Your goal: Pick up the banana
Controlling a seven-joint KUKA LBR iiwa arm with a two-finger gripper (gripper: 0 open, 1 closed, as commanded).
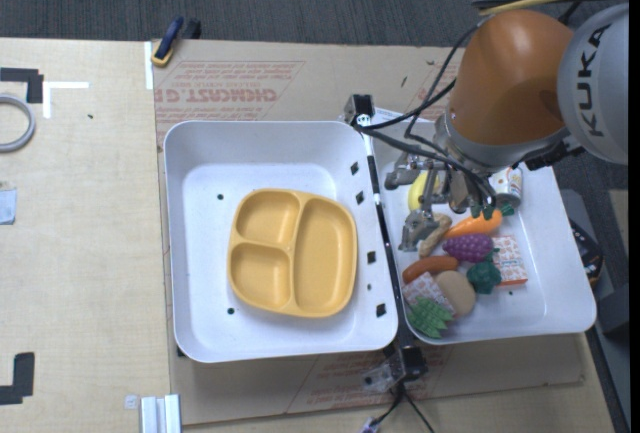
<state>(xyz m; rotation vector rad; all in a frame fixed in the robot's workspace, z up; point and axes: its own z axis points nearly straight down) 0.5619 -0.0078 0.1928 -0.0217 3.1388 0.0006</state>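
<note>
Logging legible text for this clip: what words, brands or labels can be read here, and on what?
"KUKA": on the grey arm, running vertically.
Red print on the cardboard behind the bins: upside down, too blurred to read.
Small card in the right bin, beside the toy food: marks too small to read.
Faint red print on the cardboard in front of the bins: unreadable.

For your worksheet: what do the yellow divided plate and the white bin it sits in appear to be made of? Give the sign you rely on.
The yellow divided plate: likely moulded plastic, matte, judging by its even colour and rounded compartment ridges. The left white bin: probably thin formed plastic, smooth with a slight sheen, given its soft rounded corners and rim.
</note>
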